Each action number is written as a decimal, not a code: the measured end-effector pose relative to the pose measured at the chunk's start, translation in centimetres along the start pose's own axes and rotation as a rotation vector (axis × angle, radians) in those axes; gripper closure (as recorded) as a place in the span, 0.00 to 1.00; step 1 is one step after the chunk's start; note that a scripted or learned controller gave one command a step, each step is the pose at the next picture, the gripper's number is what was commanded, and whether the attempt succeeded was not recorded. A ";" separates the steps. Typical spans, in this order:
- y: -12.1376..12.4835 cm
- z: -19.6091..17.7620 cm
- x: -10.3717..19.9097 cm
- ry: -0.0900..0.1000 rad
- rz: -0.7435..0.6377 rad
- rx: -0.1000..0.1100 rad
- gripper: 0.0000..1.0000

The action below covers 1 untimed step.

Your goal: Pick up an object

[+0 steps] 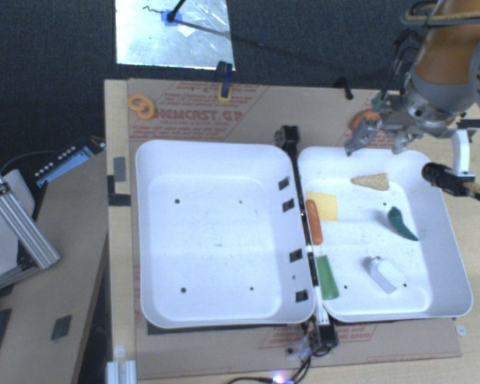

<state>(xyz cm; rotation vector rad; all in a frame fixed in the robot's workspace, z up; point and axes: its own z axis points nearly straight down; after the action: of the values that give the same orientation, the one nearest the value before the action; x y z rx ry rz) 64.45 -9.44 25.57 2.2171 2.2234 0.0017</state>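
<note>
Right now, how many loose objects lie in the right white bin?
6: tan wedge far side, yellow square, orange stick and green stick along left wall, dark-green curved piece right, white block near.

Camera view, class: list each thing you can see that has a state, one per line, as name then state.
Gripper: open, holding nothing, above the right bin's far rim.
Right bin: holds six things.
Tan wedge: flat, near the far wall.
Yellow block: flat, beside the orange stick.
Orange stick: lying along the left wall.
Green pepper: on its side.
Green strip: flat.
White piece: lying down.
</note>
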 end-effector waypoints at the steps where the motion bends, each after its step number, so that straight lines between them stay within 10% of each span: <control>1: 0.1 -1.1 0.0 0.000 -0.003 -0.004 1.00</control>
<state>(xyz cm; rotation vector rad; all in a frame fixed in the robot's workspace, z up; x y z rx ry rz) 64.53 -9.39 26.70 2.2121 2.2249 0.0060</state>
